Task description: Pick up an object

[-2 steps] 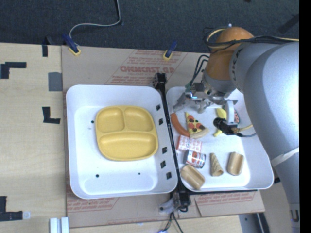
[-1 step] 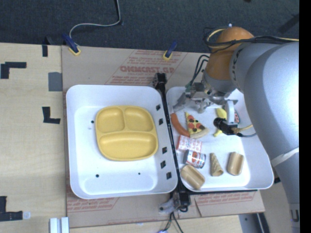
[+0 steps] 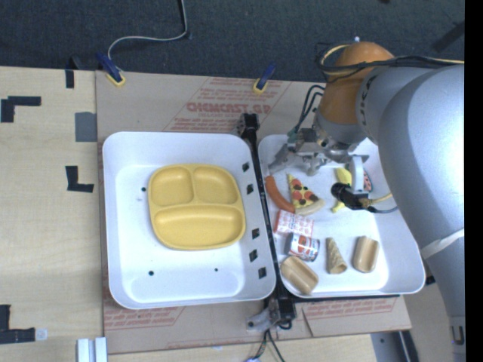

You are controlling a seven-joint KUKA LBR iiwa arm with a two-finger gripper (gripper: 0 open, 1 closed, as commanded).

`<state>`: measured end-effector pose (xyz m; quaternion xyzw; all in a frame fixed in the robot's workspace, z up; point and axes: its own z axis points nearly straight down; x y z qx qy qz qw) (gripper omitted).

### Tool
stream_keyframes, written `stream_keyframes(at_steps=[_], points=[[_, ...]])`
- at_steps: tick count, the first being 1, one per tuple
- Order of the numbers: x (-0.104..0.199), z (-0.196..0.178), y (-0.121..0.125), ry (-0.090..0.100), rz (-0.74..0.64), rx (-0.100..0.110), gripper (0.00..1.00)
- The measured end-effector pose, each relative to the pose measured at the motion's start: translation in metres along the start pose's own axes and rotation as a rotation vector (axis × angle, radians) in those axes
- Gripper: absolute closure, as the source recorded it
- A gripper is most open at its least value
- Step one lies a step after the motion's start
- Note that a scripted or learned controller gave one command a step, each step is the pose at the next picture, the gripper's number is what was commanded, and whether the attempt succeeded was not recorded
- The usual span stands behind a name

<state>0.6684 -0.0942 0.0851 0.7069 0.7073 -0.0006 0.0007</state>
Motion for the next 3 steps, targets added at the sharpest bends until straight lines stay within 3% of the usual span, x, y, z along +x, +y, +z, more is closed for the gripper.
stream_keyframes(at_steps=[3], points=[[0.0002,0.0,0.0001,0.0,-0.001,0.0,0.0]])
